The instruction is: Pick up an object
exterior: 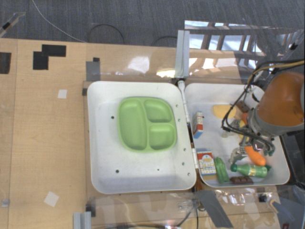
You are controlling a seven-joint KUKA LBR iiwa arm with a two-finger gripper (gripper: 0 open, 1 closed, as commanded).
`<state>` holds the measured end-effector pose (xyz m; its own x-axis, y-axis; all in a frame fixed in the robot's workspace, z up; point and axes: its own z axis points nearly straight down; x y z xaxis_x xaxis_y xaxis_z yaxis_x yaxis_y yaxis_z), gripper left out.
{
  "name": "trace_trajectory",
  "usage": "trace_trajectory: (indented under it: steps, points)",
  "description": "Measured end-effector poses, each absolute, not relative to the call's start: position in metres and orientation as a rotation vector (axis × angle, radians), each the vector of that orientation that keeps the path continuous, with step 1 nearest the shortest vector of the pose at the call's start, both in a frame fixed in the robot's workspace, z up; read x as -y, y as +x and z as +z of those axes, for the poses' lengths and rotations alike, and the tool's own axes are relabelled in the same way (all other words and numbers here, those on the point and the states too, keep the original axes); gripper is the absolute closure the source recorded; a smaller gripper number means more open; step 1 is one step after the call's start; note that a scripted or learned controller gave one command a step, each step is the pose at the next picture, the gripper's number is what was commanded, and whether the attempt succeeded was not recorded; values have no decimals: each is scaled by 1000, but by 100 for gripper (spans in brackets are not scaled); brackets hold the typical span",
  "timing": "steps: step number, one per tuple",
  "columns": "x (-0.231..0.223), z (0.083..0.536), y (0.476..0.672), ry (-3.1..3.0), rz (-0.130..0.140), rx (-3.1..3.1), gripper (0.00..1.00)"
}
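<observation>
My gripper [242, 151] hangs low over the right bin [209, 97], under the grey wrist and orange band [283, 99]. Right beside it lies an orange carrot-like piece [256, 156], and just below that a green bottle [251, 170] on its side. Whether the gripper touches either one cannot be told. A small upright carton [198, 123] stands at the bin's left side. A yellow flat piece [220, 110] lies toward the back. A red-and-white box [205, 161], a green stick-shaped item [220, 170] and a dark brown bar [240, 179] lie along the front.
The left bin [102, 171] holds a green divided plate [146, 123]. A metal divider [188, 128] separates the two bins. Black cables [233, 116] loop off the wrist over the right bin. A metal frame [224, 42] stands behind it.
</observation>
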<state>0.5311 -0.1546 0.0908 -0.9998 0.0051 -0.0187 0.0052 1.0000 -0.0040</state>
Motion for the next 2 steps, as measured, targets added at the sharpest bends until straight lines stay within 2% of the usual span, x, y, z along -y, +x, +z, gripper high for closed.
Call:
trace_trajectory:
  steps: [1,2]
  points:
    - [154,106,537,-2,-11,-3104,100]
    - [137,155,583,293,1,-3116,100]
